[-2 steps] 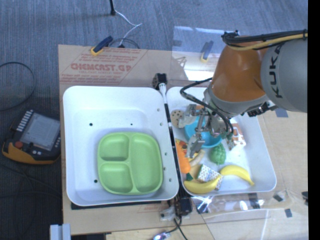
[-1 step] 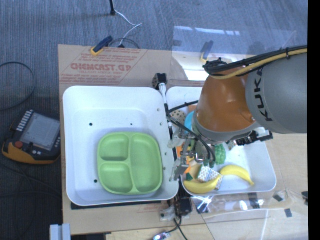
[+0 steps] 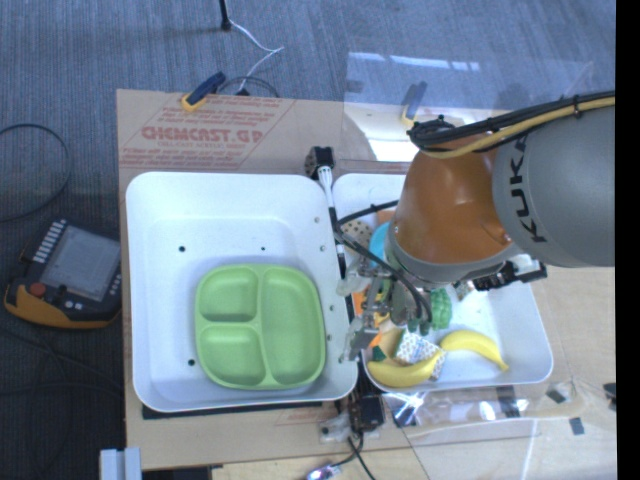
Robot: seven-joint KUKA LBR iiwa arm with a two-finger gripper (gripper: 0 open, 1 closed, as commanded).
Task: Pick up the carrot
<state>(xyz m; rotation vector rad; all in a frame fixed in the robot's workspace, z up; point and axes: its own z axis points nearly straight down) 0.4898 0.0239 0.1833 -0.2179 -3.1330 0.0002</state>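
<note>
Left bin (image 3: 160, 218) holds a green divided plate (image 3: 260, 325). In the right bin (image 3: 530, 348), the gripper (image 3: 385, 318) hangs low among the items; its grasp cannot be told. An orange carrot (image 3: 377, 344) piece lies beneath it, beside two bananas (image 3: 470, 346).

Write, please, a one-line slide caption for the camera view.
KUKA arm reaching into the right bin above a banana; green plate in left bin.

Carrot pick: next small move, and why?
Probably lift straight up a little and check. The gripper is down in the right bin among a banana and other items, and an orange bit, possibly the carrot, lies just below it.
</note>
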